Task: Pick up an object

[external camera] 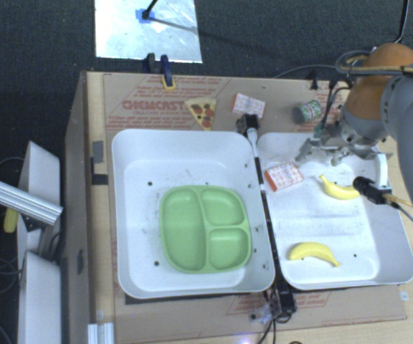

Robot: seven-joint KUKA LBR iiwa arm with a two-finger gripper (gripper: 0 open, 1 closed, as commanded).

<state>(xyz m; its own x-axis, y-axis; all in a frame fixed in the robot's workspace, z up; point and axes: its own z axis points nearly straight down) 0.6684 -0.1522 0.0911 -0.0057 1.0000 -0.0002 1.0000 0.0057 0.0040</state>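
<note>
Behind the bins, brown cardboard [149,102] reads "CHEMCAST"; the claw [321,151] hangs spread over the right bin [386,264].

Around me the floor [34,41] is dark speckled carpet. A shiny silver sheet [148,20] lies on it beyond my counter [156,95], catching bright light, with a small blue mark where a thin dark rod meets it. The counter is topped with printed brown cardboard. To the far side stand white box shapes [38,192] with a metal bar [16,196] lying across them, cables trailing nearby.
</note>
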